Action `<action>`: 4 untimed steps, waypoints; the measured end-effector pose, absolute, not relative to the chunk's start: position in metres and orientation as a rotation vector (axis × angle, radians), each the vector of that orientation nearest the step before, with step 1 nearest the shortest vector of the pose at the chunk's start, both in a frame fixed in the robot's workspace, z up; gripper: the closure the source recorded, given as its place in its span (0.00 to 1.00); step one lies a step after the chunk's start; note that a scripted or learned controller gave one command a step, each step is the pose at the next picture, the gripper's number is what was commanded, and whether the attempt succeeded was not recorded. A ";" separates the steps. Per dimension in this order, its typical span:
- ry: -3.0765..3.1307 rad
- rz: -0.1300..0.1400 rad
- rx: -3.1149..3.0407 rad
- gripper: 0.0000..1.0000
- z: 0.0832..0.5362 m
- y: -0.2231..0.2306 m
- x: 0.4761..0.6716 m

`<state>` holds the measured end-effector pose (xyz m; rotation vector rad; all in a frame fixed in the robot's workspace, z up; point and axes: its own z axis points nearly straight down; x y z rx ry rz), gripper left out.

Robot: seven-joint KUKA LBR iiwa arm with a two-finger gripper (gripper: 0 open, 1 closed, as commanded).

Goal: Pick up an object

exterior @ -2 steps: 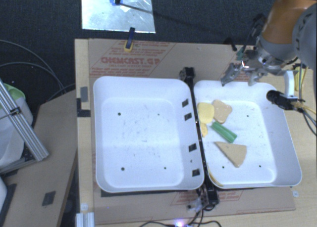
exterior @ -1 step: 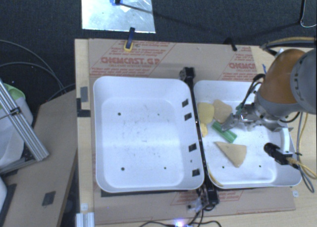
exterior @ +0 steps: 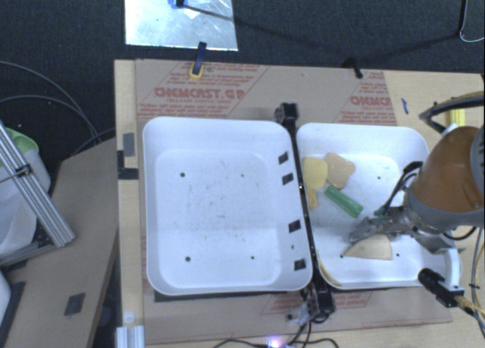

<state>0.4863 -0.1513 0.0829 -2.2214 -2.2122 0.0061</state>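
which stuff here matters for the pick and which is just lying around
For the job: end effector; tan wedge, green stick, yellow piece and tan heart shape, all in the right bin.

Lying about: left bin; foil sheet; blue-and-yellow clamp.

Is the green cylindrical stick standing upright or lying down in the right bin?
Lying down. The green cylindrical stick rests flat on the right white bin's floor, angled diagonally beside the yellow pieces.
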 end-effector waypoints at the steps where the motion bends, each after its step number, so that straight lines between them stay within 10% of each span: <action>1: -2.225 -0.005 -2.223 1.00 0.095 -0.150 0.493; 4: -2.233 -0.008 -2.213 1.00 0.283 0.050 0.487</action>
